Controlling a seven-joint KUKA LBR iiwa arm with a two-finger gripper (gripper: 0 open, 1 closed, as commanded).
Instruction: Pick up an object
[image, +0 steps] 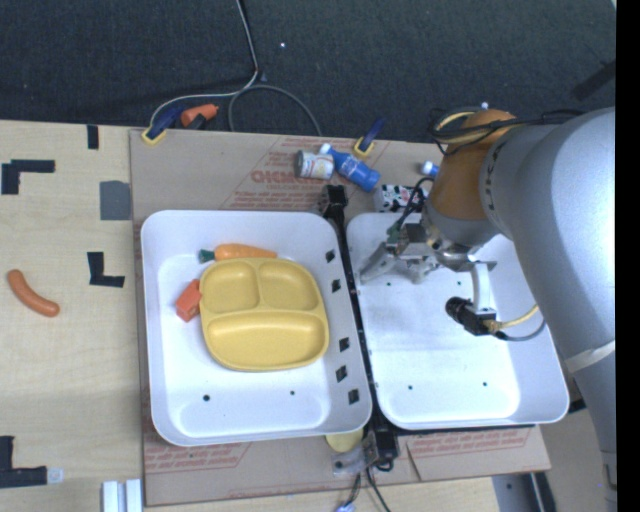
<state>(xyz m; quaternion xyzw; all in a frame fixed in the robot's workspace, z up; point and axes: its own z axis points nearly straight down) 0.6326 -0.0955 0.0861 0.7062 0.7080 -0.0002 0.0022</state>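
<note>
A yellow divided plate (265, 312) lies in the left bin (250, 405). An orange carrot (245, 252) with a green top pokes out behind the plate, and a smaller orange-red piece (188, 298) rests against its left edge. My gripper (392, 268) is low over the back left part of the right bin (450, 385), close to the divider between the bins. Its metal fingers are spread open with nothing between them. The grey arm with its orange band reaches in from the right and hides the bin's back right corner.
A blue and white bottle (340, 165) lies on the cardboard behind the bins. A sausage toy (32, 293) sits on the bench far left. An orange clamp (200, 115) and a blue clamp (370, 135) hold the cardboard's back edge.
</note>
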